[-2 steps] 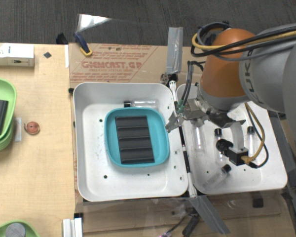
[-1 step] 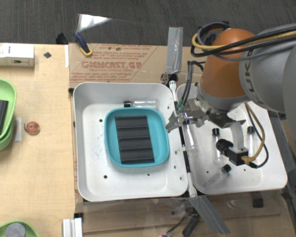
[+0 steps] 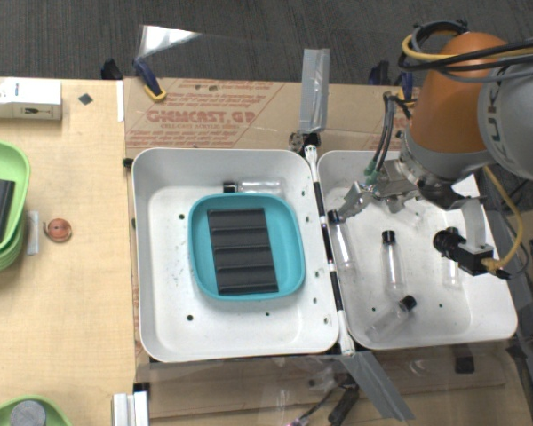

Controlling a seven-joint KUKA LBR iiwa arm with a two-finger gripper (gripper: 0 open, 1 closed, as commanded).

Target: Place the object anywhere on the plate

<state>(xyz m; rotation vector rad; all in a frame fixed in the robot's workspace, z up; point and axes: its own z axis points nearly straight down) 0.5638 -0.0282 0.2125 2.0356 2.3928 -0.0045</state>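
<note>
The arm (image 3: 466, 96) reached in from the right and hung over the upper left part of the right bin (image 3: 489, 322); its gripper (image 3: 360, 198) sat low near that bin's inner wall, and whether it was apart or together could not be told, nor whether it touched anything; nothing was seen clamped in it. The clear tubes with black caps lay on the floor of the right bin: one tube (image 3: 391, 257) near the middle, pointing up and down the view; another tube (image 3: 393, 314) below it, tilted; a third tube (image 3: 340, 240) lay along the left wall just beside the gripper. The teal plate (image 3: 198, 238) lay in the left bin (image 3: 160, 264), bearing a dark ribbed block (image 3: 242, 250); plate and tubes were well apart.
</note>
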